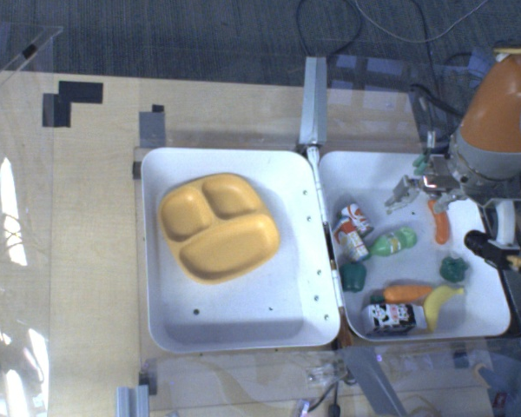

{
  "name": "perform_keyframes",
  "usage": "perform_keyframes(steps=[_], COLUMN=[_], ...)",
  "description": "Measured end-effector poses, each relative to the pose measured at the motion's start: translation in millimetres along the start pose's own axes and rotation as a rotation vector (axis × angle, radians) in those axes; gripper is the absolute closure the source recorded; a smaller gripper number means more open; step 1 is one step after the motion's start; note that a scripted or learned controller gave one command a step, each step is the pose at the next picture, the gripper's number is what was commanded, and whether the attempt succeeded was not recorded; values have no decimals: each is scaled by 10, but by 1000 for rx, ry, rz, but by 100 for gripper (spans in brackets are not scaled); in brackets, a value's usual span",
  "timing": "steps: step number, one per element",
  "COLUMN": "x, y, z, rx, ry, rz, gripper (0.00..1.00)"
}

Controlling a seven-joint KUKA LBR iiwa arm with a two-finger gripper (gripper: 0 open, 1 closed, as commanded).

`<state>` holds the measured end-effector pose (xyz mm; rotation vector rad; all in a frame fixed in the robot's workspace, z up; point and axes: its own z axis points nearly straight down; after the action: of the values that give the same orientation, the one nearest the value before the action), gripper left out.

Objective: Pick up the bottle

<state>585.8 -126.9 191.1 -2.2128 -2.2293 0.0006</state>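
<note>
The surface (87,233) is spanning the frame, pale wood, carrying two shallow white bins side by side at centre. The left bin (243,328) is holding only a yellow sectioned tray (219,227), lying in its upper-left part, leaving open floor along the bottom and right walls. The right bin (365,176) is taking all the small items, probably as the picking stock. The arm (499,111) is reaching in from the right edge of the frame, its orange band sitting above the bin's upper-right corner. The tool (421,189) is hovering at upper right of the right bin, fingers spread apart with nothing between them, just left of an orange carrot-like piece (440,224). The bottle (392,242), green and lying on its side, is sitting mid-bin, below and left of the tool, touching or nearly touching a red-and-white can (352,226) on its left. A dark green piece (352,274) is lying below that, close to the divider wall. Lower right: a second dark green piece (453,269), an orange item (406,293), a banana (443,300) and a black-and-white carton (391,317) are crowding the bottom wall. Judgement: open room is lying above and to the right of the bottle, so approach from that side looks easiest; the can is limiting finger clearance on the left.
</note>
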Motion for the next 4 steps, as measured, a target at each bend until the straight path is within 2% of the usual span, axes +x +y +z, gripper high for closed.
perform_keyframes(steps=[1,2,3,4], x=[204,-149,-230,-244], y=[120,-269,-498,-472], z=[950,1039,1038,951], rx=[-2,-12,-14,-18], ry=[-3,-1,3,0], rz=[190,218,321,318], gripper=[0,0,0,100])
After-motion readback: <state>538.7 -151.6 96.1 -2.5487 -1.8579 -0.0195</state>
